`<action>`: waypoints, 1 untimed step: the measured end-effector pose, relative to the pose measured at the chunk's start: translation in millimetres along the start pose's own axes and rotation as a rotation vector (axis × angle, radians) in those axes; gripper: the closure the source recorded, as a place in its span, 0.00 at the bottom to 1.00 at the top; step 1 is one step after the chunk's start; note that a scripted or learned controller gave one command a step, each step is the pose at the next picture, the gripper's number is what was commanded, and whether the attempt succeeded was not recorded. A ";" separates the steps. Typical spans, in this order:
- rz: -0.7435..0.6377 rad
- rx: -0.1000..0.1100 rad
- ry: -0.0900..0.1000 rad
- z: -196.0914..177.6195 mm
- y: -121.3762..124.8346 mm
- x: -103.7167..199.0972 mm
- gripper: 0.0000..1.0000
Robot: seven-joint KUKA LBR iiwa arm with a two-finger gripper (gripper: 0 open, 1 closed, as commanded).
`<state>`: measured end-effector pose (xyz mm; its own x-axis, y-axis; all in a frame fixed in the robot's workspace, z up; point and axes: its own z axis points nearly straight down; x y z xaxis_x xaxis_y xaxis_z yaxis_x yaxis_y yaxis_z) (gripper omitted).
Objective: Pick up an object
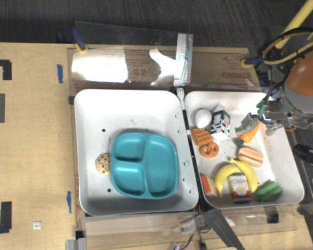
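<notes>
My gripper (260,126) hangs over the upper right part of the right bin (295,165), its two grey fingers spread apart, open. An orange carrot (249,134) lies just below its left finger, not held between the fingers. Around it in that bin lie a white egg (202,117), a black-and-white toy (220,123), a waffle (201,136), a pretzel (208,150), a hot dog (250,155), a banana (227,172), a small jar (240,186) and a green pepper (267,190).
The left bin (94,113) holds a teal divided plate (145,164) with a cookie (103,163) at its left edge. A red item (205,185) lies by the right bin's left wall. Cables and the arm crowd the upper right.
</notes>
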<state>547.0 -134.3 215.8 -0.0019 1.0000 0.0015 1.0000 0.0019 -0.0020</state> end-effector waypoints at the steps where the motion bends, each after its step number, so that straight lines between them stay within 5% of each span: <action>1: 0.067 -0.005 -0.003 124.3 18.1 -30.8 0.00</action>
<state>564.9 -164.9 91.4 0.0649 0.9979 -0.0009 0.9979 -0.0649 0.0032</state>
